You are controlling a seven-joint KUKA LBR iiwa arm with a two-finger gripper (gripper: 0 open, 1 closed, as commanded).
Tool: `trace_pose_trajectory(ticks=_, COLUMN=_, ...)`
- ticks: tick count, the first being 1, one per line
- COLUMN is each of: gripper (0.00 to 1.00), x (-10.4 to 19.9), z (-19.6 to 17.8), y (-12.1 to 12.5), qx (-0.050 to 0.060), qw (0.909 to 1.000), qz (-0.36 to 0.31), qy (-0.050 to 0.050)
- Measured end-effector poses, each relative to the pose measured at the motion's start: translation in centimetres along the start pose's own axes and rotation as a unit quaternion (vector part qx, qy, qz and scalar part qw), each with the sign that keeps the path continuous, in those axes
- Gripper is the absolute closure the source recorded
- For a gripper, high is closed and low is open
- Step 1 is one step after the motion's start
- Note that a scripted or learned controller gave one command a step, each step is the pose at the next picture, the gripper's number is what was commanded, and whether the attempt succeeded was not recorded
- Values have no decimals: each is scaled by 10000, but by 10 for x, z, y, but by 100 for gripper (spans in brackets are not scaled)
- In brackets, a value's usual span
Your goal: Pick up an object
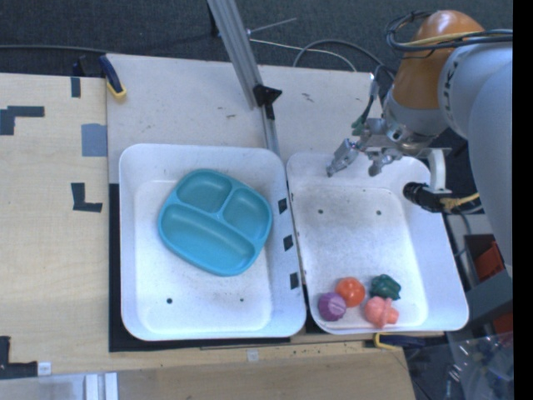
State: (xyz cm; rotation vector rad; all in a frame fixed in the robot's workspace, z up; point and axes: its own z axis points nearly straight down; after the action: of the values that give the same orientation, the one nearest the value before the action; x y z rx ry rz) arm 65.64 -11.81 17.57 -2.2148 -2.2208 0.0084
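Hovering gripper (356,162) sits open, holding nothing. Toys cluster well below it: orange ball (351,291) touching purple ball (331,307). Risk: fingers pinch two, both slip.

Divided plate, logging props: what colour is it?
Light blue; the divided plate shows in the camera view.

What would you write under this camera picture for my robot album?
Robot gripper hovers open above the right bin's far edge; four small toys wait at its near end.
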Motion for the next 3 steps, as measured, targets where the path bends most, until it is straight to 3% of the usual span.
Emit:
trace_pose_trajectory(ticks=1, gripper=0, x=-3, z=64, y=-1, qx=-1, qw=10000, qz=4, qy=-5)
trace_pose_trajectory(ticks=2, gripper=0, x=-2, z=89, y=-1, qx=-21, qw=10000, qz=-1, qy=-9)
trace_pose_trajectory(ticks=3, gripper=100, x=-2, z=77, y=-1, qx=-31, qw=10000, qz=-7, qy=-8)
